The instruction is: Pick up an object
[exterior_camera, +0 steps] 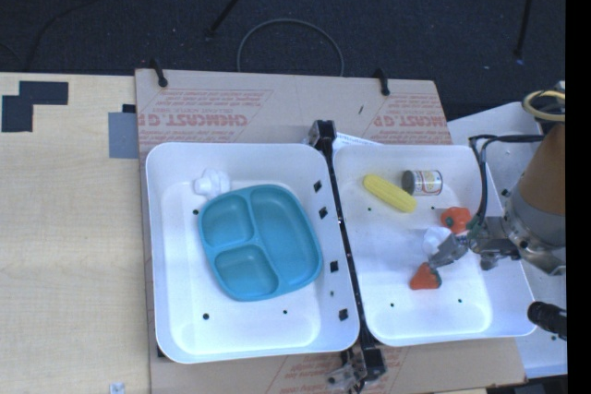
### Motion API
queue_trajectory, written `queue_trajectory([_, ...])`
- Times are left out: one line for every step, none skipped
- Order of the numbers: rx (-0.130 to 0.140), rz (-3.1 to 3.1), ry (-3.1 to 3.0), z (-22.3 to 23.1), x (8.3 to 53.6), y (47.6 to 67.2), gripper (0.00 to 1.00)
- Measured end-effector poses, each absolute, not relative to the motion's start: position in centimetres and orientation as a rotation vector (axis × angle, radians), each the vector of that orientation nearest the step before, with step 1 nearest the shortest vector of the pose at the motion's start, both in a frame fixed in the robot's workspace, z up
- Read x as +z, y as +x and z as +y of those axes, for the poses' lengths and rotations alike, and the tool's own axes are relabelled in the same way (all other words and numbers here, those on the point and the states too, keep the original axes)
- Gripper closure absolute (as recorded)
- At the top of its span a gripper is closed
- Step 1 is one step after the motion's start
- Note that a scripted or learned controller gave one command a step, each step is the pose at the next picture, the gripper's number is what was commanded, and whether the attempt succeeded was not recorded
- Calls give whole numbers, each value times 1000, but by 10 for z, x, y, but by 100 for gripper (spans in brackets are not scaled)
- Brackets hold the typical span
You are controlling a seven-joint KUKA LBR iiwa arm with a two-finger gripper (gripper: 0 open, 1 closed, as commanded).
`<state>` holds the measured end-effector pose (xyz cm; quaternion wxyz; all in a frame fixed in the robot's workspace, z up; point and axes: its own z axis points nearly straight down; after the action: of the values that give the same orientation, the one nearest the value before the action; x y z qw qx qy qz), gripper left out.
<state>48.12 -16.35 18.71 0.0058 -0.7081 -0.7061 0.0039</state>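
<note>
The right bin (462, 318) holds a yellow corn cob (388, 193), a small grey can (422, 182) lying on its side, an orange object (454, 219) and a small red object (425, 277). My gripper (448, 252) reaches in from the right and sits low over the bin floor, between the orange object and the red one. Its tip is just above and to the right of the red object. A pale whitish thing (434, 239) lies right beside the tip. I see nothing clearly held.
The left bin (175, 309) holds a blue divided plate (259, 240) and a small white object (211, 184) at its back left. A black divider (337, 235) runs between the bins. The arm's orange band (545, 171) and cables overhang the right bin's right rim.
</note>
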Motion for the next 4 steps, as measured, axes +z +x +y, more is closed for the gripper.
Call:
queue_trajectory([3, -2218, -2220, -164, 192, 484, 0])
queue_trajectory([6, -2214, -2217, -171, 133, 480, 0])
queue_trajectory([1, -2220, -2221, -171, 87, 480, 0])
queue_trajectory([0, -2213, -2227, -172, 98, 481, 100])
